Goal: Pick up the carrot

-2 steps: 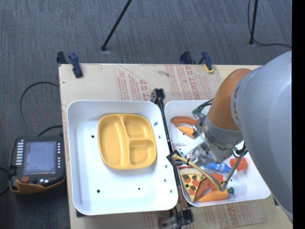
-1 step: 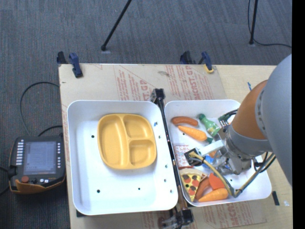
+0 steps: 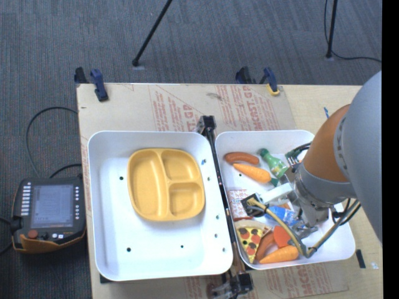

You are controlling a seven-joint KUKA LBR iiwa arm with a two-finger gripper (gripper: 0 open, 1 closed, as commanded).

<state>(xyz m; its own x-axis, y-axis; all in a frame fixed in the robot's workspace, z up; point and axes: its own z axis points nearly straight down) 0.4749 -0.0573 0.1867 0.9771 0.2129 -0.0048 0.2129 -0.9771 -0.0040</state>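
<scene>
Though several orange things crowd the right bin (image 3: 324, 249), the carrot (image 3: 252, 172) I take to be the tapered one in its upper left part, lying on the bin floor just below a sausage (image 3: 240, 157) and beside a green bottle (image 3: 273, 161). Its long axis runs slantwise, thick end up and to the left, tip down and to the right. From the gripper (image 3: 300, 224), which hangs low over the middle of the same bin, the carrot lies up and to the left, near but apart. Whether the gripper is parted or closed I cannot tell; toys clutter the space around it, and I see nothing plainly held.

A second carrot-like piece (image 3: 280, 255) rests by the near rim, next to a pizza slice (image 3: 250, 238). The left bin (image 3: 100, 229) holds a yellow divided plate (image 3: 166, 184). Both bins sit side by side on the table (image 3: 156, 104).
</scene>
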